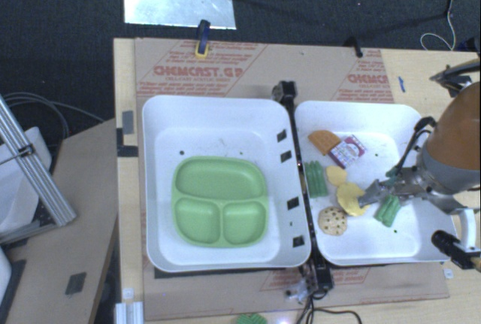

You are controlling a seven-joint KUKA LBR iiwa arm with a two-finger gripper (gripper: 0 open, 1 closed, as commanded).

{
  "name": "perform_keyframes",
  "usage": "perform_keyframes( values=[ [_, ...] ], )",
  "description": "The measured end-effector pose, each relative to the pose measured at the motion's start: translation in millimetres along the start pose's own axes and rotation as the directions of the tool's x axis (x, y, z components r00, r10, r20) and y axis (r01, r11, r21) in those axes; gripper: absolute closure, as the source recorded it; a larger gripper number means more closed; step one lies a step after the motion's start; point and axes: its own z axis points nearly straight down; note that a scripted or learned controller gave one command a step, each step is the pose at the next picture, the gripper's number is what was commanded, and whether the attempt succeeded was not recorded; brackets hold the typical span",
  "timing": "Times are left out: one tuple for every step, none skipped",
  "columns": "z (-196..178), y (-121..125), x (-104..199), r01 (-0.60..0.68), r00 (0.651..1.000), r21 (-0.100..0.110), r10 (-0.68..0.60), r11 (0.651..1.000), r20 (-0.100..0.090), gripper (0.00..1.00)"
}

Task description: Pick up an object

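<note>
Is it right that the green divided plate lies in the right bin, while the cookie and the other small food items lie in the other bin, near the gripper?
Not quite. The camera view shows the green divided plate in the left bin, not the right. The cookie and the other small items do lie in the other bin, the right bin, near the gripper.

Green tray (220, 200), white bins (161, 165), speckled tan cookie (332, 221).

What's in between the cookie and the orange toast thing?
In the camera view, two yellow pieces lie between the cookie and the orange toast, with a green piece just to their left.
</note>
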Motion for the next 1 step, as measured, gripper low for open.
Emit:
perform_keyframes(
  values=[
    [53.6,50.7,29.9,0.006,1.0,-0.011,-0.006,1.0,0.003,0.0]
  ],
)
